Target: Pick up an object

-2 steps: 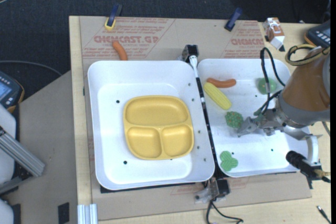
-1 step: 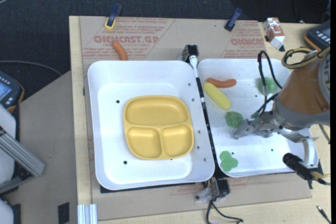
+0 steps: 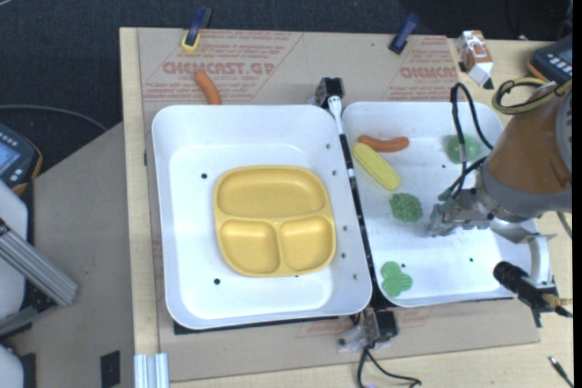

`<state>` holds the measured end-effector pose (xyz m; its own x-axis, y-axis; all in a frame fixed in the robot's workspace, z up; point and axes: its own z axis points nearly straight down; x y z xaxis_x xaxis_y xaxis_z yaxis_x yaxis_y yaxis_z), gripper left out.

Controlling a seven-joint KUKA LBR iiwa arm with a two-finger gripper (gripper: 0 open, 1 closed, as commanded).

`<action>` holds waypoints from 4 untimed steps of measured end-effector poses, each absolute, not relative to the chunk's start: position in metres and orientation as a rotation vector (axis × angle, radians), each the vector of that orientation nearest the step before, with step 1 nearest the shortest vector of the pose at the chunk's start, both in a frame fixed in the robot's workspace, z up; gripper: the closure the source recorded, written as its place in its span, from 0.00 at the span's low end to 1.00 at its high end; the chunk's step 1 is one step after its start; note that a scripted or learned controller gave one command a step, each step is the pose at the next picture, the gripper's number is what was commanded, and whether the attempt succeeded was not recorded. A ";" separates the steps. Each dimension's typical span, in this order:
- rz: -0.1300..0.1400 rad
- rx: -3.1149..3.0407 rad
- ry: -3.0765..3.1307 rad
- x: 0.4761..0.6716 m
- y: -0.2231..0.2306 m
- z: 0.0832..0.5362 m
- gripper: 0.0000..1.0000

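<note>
In the right bin point(image 3: 473, 282) lie a yellow corn cob point(image 3: 376, 166), an orange-red sausage point(image 3: 384, 143), a dark green broccoli piece point(image 3: 406, 208), a light green piece point(image 3: 396, 278) near the front rim and another green piece point(image 3: 457, 147) at the back. My gripper point(image 3: 446, 220) reaches down into this bin from the right, just right of the broccoli piece. Nothing shows between its fingers.
The left bin point(image 3: 177, 195) holds a yellow three-compartment tray point(image 3: 273, 219). A loose orange sausage point(image 3: 208, 87) lies on the cardboard behind that bin, and clamps point(image 3: 194, 30) stand at the bench's back edge. The arm's orange band point(image 3: 536, 154) hangs over the right bin's right side.
</note>
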<state>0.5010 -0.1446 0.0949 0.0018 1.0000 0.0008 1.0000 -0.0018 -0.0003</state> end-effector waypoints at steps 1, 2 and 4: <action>-0.004 -2.224 -2.227 0.506 -0.145 0.158 1.00; -0.005 -2.224 -2.227 0.498 -0.141 0.210 1.00; -0.003 -2.219 -2.229 0.528 -0.109 0.225 1.00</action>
